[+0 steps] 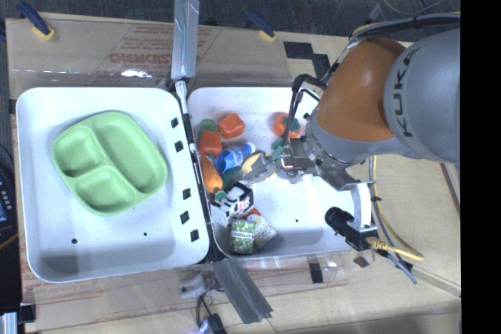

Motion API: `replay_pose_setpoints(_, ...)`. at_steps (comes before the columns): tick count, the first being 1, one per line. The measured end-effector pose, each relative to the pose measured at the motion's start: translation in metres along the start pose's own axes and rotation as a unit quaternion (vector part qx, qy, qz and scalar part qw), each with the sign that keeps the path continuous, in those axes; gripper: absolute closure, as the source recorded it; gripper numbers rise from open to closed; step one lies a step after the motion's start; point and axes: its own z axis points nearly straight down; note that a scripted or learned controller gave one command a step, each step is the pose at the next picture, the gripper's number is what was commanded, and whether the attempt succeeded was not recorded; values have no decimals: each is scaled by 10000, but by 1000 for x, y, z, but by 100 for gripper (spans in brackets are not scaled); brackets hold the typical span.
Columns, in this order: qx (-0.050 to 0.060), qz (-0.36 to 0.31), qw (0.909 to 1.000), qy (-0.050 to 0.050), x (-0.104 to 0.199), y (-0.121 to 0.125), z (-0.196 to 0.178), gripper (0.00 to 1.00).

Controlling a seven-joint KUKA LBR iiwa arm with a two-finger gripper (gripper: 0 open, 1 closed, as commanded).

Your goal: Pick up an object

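Observation:
The right bin holds a pile of small items along its left side: an orange block, an orange-red piece, a blue bottle, a yellow item, a carrot-like orange piece, a black-and-white item and a green packet. Another orange piece lies by the arm. My gripper hangs low over the bin's middle, just right of the yellow item and blue bottle. The wrist hides much of it.
The left bin holds a green three-compartment plate. A grey divider bar runs between the bins. The bulky grey and orange arm covers the right bin's right half. Cables trail at lower right.

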Motion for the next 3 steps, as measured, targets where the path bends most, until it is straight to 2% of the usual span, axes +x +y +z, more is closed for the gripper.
replay_pose_setpoints(1, 0, 0, 10000, 0, 0, 0, 0, 0)
replay_pose_setpoints(2, 0, -2059, 9786, -3, 49, 23, 32, 0)
replay_pose_setpoints(3, -19, -2963, 9551, -18, 29, 153, 30, 0)
